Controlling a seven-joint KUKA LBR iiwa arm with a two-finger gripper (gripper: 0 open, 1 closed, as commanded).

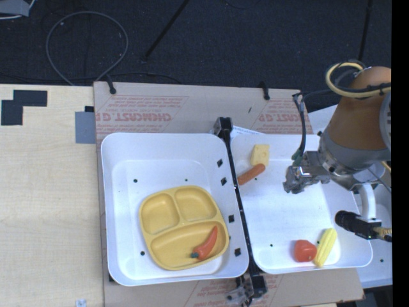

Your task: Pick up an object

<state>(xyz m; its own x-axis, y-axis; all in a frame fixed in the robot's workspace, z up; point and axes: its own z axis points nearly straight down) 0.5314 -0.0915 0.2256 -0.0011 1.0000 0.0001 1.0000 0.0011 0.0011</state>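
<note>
Step in hand: approach. I judge nothing picked up yet; every candidate lies on a bin floor.
My pincer (pixel 295 183): hanging over the right bin (pixel 275 235), above its middle to upper part, reaching in from the right. Nothing visible between my tips. From this slant I cannot tell whether it is spread or closed.
Hot dog (pixel 250 174): right bin, upper left, lying slantwise with one end near the divider (pixel 231 190). Left of my pincer, apart from it.
Cheese wedge (pixel 260 153): just above the hot dog's right end, close beside it; touching or not, cannot tell.
Corn cob (pixel 326 246): right bin, lower right corner, tilted.
Red piece (pixel 305 251): just left of the corn, seemingly touching it. Kind unclear; tomato or pepper, perhaps.
Left bin (pixel 121 190): holds a yellow divided plate (pixel 182 228) with a red chili pepper (pixel 206 244) in its large lower compartment. Well apart from me.
Nearest target: hot dog or cheese, by my estimate. White floor lies directly under me, so a straight descent here would likely close on nothing.
Next move calls for: a shift left toward the hot dog, tips turned across its narrow width, then descend and close.
Risk: the cheese crowds one end; the divider crowds the other. Mid-length grasp looks safest.
</note>
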